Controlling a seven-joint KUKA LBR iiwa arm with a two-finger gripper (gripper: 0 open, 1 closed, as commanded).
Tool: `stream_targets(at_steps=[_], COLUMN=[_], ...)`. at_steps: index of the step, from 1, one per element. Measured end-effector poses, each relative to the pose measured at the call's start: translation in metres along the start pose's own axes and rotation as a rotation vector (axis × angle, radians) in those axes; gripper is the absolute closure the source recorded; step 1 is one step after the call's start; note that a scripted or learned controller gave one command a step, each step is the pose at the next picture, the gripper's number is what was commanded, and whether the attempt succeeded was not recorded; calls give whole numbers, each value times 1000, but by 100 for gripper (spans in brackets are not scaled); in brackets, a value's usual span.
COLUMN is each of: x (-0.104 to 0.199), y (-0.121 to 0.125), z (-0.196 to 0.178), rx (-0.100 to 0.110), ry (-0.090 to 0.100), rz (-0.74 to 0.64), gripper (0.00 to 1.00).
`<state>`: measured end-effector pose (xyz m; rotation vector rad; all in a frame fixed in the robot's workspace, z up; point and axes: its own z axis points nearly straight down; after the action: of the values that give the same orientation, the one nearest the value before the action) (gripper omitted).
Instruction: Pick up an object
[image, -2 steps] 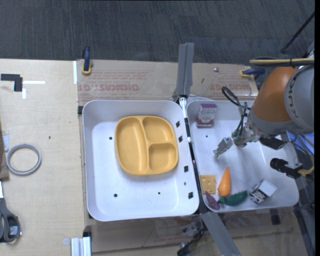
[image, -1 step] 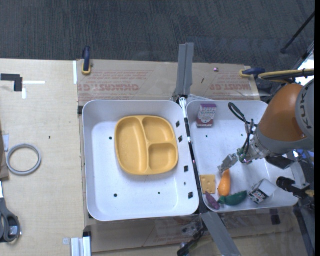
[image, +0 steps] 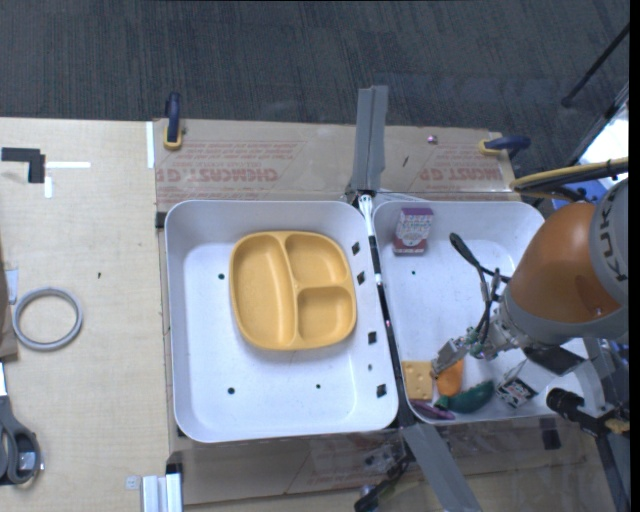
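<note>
The right bin (image: 432, 300) holds several small items clustered in its near corner: a yellow square block (image: 417, 379), an orange carrot-like piece (image: 451, 381), a dark green piece (image: 472, 398) and a purple piece (image: 430, 409). My gripper (image: 451, 352) hangs low over this cluster, just above the orange piece and right of the yellow block. Nothing is visibly held. A pink and purple box (image: 413, 229) lies at the bin's far edge. A black utensil (image: 470, 256) lies slantwise in the middle.
The left bin (image: 200, 360) holds a yellow divided plate (image: 293, 290). The arm's orange band (image: 570, 270) covers the right bin's right side. A small black-and-white item (image: 515, 392) lies beside the green piece. A tape roll (image: 43, 318) sits on the bench at far left.
</note>
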<state>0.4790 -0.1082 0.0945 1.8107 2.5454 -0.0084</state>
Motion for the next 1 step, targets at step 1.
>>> stream_targets(at_steps=[1], x=[4], y=[2], z=[-8], rx=[2], ry=[10], rz=[-2], gripper=[100])
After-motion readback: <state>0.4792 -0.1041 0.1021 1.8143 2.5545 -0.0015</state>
